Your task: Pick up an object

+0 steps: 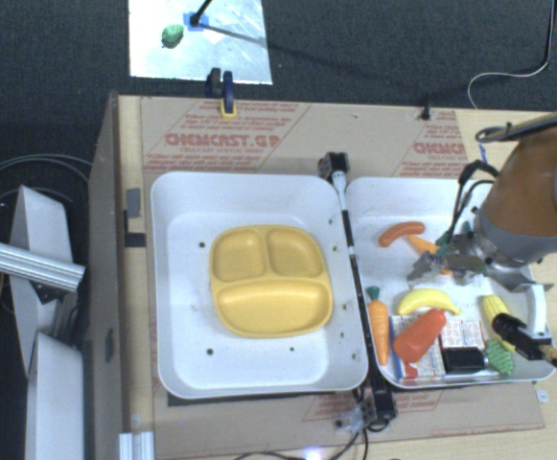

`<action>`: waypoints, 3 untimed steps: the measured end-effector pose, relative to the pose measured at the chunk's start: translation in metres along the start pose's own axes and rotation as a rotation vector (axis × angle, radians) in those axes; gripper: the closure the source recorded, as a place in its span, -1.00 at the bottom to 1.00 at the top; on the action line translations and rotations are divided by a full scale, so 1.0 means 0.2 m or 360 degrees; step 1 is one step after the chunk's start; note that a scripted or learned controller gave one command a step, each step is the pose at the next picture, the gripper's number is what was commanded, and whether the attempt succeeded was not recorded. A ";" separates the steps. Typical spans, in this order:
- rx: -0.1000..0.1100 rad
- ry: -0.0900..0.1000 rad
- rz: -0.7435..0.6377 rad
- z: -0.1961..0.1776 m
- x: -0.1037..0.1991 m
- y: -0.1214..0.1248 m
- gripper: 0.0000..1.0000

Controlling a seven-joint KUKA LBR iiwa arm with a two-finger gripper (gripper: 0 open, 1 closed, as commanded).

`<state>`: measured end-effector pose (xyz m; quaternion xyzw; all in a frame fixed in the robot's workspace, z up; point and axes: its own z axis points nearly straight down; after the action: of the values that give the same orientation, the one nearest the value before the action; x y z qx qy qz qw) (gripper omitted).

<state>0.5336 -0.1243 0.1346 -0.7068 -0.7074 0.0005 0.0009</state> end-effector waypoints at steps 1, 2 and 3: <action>-0.0037 -0.0014 -0.0002 0.18 -0.08 0.32 -1.00; -0.0007 0.0000 -0.0006 0.25 0.20 0.55 -1.00; -0.0009 -0.0001 -0.0007 0.25 0.18 0.68 -1.00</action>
<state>0.6694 -0.0878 0.0853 -0.7052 -0.7090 -0.0011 -0.0013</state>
